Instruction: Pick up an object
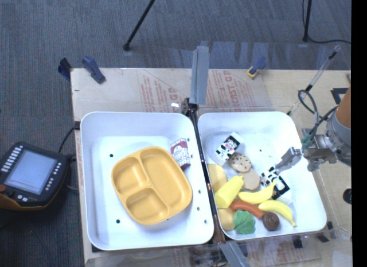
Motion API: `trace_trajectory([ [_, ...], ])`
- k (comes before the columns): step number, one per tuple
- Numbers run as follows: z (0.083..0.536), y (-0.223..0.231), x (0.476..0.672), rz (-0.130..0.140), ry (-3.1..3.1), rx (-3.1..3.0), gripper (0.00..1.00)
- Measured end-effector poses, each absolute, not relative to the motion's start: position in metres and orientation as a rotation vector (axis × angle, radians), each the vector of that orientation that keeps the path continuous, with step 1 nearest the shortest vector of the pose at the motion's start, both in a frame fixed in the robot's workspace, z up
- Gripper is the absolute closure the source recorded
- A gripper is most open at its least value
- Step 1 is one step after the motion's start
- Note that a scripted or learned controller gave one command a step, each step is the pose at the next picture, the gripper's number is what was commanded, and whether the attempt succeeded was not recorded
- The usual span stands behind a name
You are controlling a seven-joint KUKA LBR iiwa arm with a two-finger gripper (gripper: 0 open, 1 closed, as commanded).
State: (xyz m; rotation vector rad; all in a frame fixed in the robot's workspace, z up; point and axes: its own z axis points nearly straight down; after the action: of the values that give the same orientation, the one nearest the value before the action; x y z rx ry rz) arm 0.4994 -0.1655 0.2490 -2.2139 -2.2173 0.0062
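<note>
The arm [344, 123] shows an orange patch at its upper end and a pale grey body below it. Toward the gripper [288, 160] the wrist turns to bare grey metal, blocky and angular, with a small green spot on the side nearest the gripper (too small to tell what it is). A dark cable [308, 104] loops above the wrist. The gripper itself is slim, light grey metal with a lighter, flat-looking tip.
</note>
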Motion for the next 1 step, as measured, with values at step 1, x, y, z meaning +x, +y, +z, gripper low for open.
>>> trace_trajectory([
  [1,0.1415,-0.1578,0.5307,0.010,-2.347,-2.066,0.00],
])
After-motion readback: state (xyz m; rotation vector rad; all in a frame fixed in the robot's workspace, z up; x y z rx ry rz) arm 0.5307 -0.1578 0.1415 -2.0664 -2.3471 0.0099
